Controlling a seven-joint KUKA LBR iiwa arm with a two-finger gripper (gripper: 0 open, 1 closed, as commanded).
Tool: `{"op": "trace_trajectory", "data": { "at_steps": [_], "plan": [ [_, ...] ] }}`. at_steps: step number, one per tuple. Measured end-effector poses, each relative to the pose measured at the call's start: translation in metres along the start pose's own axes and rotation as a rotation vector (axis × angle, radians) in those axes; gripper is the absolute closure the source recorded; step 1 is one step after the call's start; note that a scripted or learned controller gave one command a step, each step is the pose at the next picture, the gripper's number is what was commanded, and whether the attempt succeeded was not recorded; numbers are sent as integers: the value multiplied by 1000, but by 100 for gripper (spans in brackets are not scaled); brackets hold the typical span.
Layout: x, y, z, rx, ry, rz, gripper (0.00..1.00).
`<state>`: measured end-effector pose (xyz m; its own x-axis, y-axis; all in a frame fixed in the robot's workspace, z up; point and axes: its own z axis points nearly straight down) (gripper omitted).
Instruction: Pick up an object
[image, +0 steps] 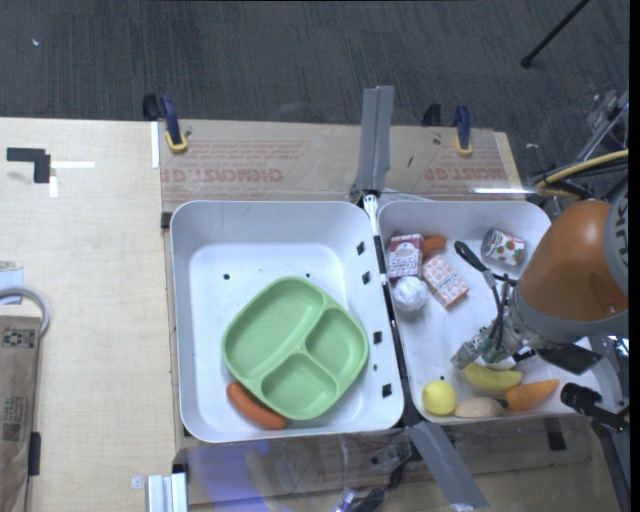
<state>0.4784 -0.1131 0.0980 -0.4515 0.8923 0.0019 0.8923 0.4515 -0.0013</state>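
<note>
The right bin (430, 340) holds several toy foods. A yellow banana (492, 377), an orange carrot (531, 394), a beige potato-like piece (478, 407) and a yellow lemon (438, 397) lie along its near edge. My gripper (484, 348) hangs low over the bin, just above the banana's left end, and nothing visibly sits in it. The grey arm with its orange band (572, 262) covers the bin's right part.
Two small red-and-white cartons (404, 255) (445, 279), a white lump (408, 293), a black spoon (474, 257) and a small can (503, 247) lie at the right bin's far end. The left bin (200, 300) holds a green divided plate (295, 347) and a red sausage (255, 406).
</note>
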Motion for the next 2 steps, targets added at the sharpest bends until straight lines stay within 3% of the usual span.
{"op": "trace_trajectory", "data": {
  "at_steps": [1, 2],
  "plan": [
    [23, 91, -92, 2, -2, 160, 100],
    [23, 91, -92, 2, -2, 160, 0]
  ]
}}
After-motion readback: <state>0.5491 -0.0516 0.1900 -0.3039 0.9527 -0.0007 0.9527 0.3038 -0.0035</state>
